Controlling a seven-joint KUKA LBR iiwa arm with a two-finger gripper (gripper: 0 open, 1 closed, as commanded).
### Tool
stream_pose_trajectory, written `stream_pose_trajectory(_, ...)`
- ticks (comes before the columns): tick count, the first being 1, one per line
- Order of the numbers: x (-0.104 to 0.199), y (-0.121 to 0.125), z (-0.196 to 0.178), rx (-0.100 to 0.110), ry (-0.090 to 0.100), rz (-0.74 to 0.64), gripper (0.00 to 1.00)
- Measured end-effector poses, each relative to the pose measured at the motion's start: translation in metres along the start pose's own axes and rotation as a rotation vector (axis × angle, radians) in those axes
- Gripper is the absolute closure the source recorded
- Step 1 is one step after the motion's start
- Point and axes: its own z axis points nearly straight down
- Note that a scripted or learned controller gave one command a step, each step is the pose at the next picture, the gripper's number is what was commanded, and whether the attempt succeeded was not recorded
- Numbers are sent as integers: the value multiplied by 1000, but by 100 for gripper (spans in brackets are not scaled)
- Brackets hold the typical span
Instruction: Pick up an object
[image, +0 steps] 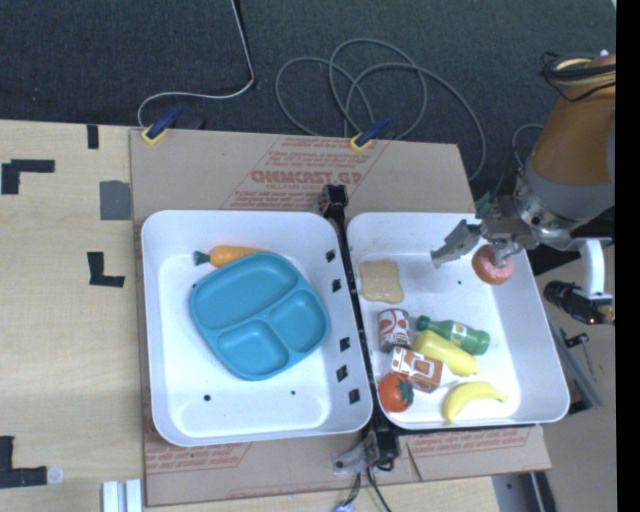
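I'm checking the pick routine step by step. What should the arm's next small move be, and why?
Probably lower onto the donut and close. The gripper hovers over the right bin, its fingers spread with nothing between them, and the donut lies right beside it, apart from the other food.

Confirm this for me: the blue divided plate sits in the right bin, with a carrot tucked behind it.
Not quite. The camera view shows the blue divided plate in the left bin, not the right one. The carrot does lie tucked behind it, at the plate's far edge.
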Motion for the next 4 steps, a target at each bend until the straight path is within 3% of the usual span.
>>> stream_pose_trajectory(1,-36,-12,108,3,1,1,0)
stream_pose_trajectory(2,9,-23,150,-5,-5,3,0)
stream_pose_trajectory(3,11,74,159,-17,-24,9,0)
stream_pose_trajectory(4,16,76,148,-17,-15,4,100)
